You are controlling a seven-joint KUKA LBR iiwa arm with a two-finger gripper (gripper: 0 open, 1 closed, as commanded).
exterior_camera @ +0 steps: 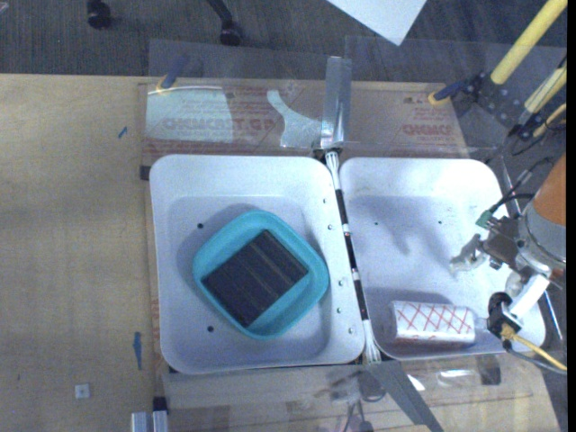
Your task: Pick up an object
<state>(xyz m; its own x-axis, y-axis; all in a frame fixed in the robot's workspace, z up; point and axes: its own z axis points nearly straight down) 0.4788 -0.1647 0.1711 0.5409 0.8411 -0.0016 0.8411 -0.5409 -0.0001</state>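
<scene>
Gripper (470,257) low over right bin (423,183), near its right wall; fingers too small and blurry to tell open or closed. White box with red criss-cross lines (432,321) flat by that bin's front wall, apart from gripper. Blue dish (261,273) with dark block (253,276) inside, in left bin (243,176).

Lighting is even and moderately bright, apparently from overhead. The right bin (423,187) shows blown-out glare along its far wall; soft grey shadows lie on its floor. The left bin (180,187) reads cleaner. Overall focus is soft, and the clear plastic sheet (225,120) reflects hazily.
</scene>
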